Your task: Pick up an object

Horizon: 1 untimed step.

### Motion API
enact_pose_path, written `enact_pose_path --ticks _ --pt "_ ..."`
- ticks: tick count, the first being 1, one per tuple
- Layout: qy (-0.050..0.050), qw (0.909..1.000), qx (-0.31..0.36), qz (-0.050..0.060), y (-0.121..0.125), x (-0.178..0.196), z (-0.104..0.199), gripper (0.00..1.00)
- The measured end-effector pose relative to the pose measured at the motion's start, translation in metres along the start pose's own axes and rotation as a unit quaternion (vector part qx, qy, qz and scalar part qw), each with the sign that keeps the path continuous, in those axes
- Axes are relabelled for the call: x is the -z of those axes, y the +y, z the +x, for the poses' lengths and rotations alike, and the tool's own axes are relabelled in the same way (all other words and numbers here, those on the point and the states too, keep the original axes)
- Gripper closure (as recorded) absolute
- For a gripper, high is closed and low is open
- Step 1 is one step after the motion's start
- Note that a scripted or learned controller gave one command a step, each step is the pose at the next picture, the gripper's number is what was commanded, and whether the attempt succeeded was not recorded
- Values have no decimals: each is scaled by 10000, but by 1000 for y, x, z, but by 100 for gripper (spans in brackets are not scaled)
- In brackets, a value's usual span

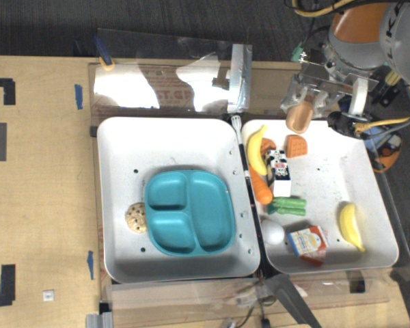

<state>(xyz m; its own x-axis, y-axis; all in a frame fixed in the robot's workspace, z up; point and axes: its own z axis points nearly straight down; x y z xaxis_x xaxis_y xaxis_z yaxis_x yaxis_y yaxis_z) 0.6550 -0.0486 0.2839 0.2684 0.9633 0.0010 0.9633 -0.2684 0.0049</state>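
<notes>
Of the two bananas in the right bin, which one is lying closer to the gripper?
The banana at the bin's left wall, beside the carrot, is closer to the gripper. The other banana lies near the right wall, further towards the front.

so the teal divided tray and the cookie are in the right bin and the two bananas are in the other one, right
Not quite. The camera view shows the teal divided tray and the cookie in the left bin; the two bananas are in the other one, the right bin.
</notes>
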Motion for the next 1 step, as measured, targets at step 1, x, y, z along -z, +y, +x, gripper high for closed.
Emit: enact_pose_path --ticks 1 --pt "-12 9992 395 61 -34 -77 -7 100"
